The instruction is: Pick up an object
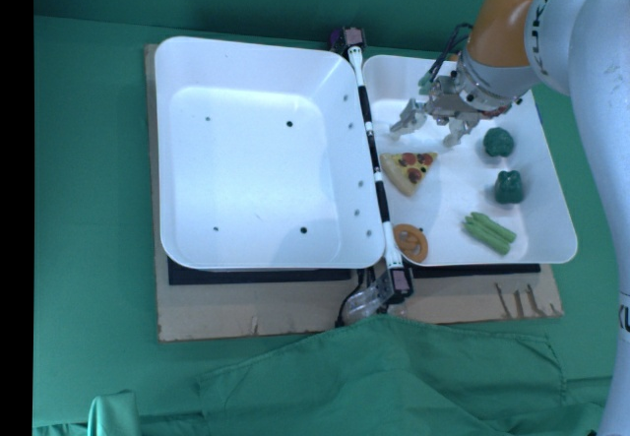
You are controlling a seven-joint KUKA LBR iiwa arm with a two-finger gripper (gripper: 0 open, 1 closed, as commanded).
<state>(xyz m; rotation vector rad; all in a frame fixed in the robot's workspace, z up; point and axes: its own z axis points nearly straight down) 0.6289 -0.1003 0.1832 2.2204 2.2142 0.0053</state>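
Observation:
My gripper (430,128) hangs over the upper part of the right bin (551,247), fingers spread apart with nothing between them. Just below it lies a pizza slice (408,169) with red toppings. A dark green broccoli piece (498,142) sits to the gripper's right, and a green pepper (508,187) lies below that. A bundle of green beans (488,232) rests near the bin's lower right. An orange pretzel (410,242) lies at the bin's lower left corner.
The left bin (197,80) sits beside the right one, split from it by a black-and-white divider (371,149). Both stand on a cardboard sheet (246,311). Green cloth (394,375) is bunched in front.

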